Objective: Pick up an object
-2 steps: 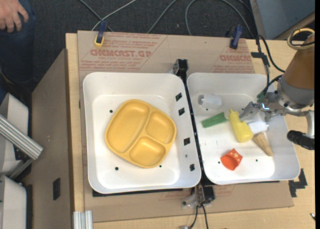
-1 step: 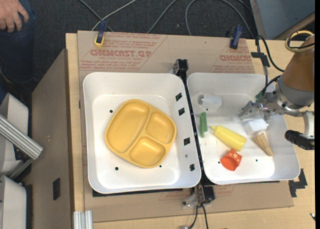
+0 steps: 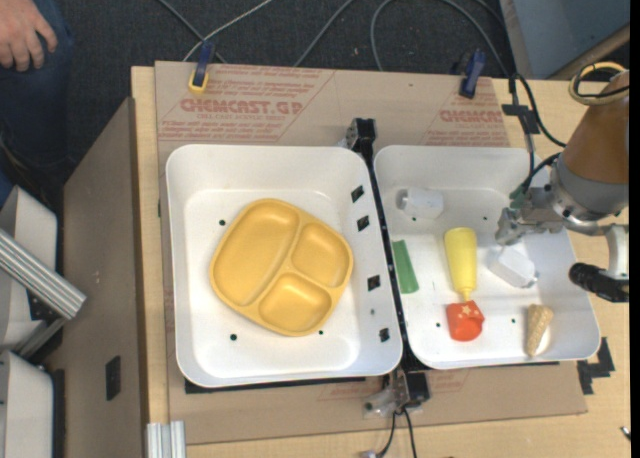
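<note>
Your gripper [image 3: 516, 218] sits low over the right white shallow bin [image 3: 572, 346], near its right wall, w/ the grey arm and orange band [image 3: 600, 146] coming in from the right. You can't tell from this angle whether it's open or closed; nothing is clearly seen held by it. Just below it lies a small clear/white plastic piece [image 3: 512, 268] on the bin floor, close to the gripper tip, contact unclear.

Left of that you have a yellow squeeze bottle w/ red cap [image 3: 462, 281], lying lengthwise, cap end toward the front. Near the front right corner is a beige cone-like item [image 3: 538, 329]. A green flat stick [image 3: 404, 266] lies along the bin's left wall. Toward the back left is a pale translucent object [image 3: 420, 203], hard to identify.

The left white shallow bin [image 3: 190, 276] holds a yellow three-compartment plastic tray [image 3: 282, 266], roughly centred, well apart from the gripper. Both bins sit side by side on the cardboard-covered counter [image 3: 250, 96].
</note>
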Robot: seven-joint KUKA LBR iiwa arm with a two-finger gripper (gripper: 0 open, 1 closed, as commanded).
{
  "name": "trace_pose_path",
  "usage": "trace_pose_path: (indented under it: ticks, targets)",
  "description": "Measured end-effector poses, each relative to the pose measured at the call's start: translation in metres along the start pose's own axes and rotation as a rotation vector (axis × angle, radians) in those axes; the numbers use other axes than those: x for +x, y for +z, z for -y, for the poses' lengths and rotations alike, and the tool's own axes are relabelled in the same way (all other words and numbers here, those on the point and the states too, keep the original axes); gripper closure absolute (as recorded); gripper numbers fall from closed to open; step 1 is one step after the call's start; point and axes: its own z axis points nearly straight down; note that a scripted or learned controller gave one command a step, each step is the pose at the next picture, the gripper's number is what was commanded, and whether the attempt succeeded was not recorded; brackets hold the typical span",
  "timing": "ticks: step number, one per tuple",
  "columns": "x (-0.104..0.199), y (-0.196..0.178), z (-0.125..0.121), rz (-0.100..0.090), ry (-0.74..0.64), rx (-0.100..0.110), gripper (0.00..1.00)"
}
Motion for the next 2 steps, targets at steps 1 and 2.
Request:
trace_pose_path:
  ticks: [1,2]
  targets:
    - [-0.01,-0.052,-0.006,0.002,0.0,-0.002,1.0]
    - [-0.007,-0.098,-0.004,0.001,-0.002,-0.002,1.0]
